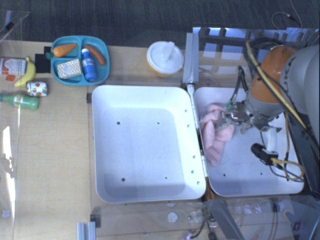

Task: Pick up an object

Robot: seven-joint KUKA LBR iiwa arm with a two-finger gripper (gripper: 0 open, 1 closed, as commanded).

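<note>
Two white bins side by side on the bench: left bin bare, right bin holding one pink cloth, bunched against its left wall, toward the far edge. One arm reaches in from the right; its gripper sits low at the cloth's right edge, seemingly touching the fabric. Fingers: cannot tell whether spread or pinched, too small and dark against the cloth. Progress, as a judgement: gripper is at the object, grasp unconfirmed, cloth lies on the bin floor, lift not yet done. On the bench beyond the bins: one teal tray at the far left with about four toy foods, one white lidded tub by the far edge, one green bottle, one banana, one small can, all near the left edge.
</note>
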